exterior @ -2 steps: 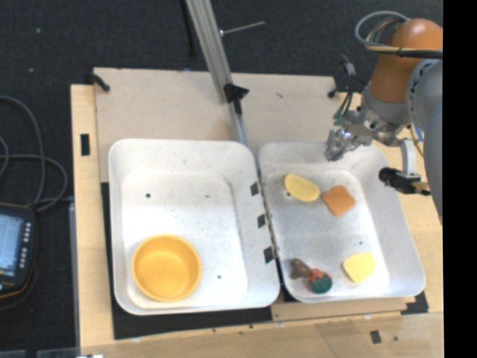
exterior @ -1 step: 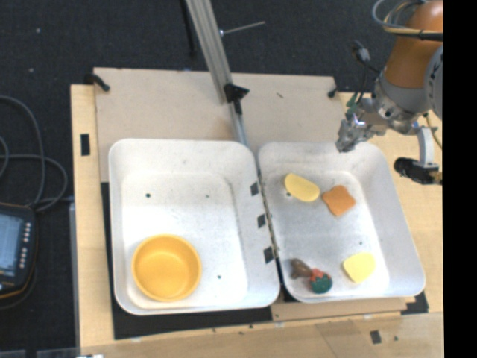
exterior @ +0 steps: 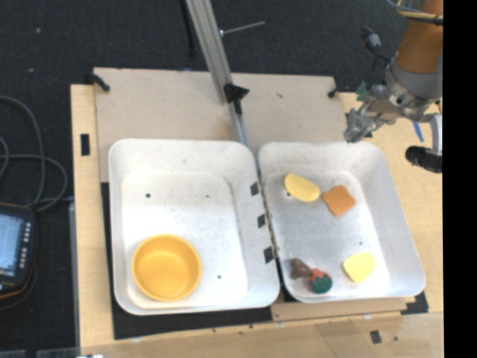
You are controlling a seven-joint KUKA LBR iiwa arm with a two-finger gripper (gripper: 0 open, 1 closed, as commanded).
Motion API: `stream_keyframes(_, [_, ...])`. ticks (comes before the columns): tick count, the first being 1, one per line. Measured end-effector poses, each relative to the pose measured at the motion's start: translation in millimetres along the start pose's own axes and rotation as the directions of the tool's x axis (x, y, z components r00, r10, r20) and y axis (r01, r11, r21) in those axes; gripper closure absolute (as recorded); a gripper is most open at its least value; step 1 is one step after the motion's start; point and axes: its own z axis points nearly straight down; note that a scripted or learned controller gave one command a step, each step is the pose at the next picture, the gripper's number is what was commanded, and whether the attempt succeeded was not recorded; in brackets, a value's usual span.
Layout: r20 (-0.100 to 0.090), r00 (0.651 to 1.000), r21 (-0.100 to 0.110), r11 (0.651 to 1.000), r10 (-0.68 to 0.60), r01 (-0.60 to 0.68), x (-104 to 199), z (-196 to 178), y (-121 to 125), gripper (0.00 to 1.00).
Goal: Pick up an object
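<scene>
My gripper (exterior: 358,130) hangs above the far right corner of the right bin (exterior: 395,200), under the orange-banded wrist. Nothing shows between its tips. In that bin lie a yellow oval piece (exterior: 301,188), an orange block (exterior: 339,200), a pale yellow wedge (exterior: 358,267) and a small brown and green toy (exterior: 313,276) near the front edge. All of them rest on the bin floor, well in front of and to the left of the gripper.
The left bin (exterior: 186,200) holds a yellow bowl (exterior: 166,267) at its front left. A slanted metal post (exterior: 216,58) rises behind the gap between the bins. A dark handheld screen (exterior: 13,245) sits at the far left.
</scene>
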Motion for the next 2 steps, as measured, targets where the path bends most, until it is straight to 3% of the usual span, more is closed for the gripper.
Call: stream_keyframes(2, [-0.004, 1.000, 0.004, 1.000, -0.006, 0.006, 107.7, -1.5, -42.1, 1.00])
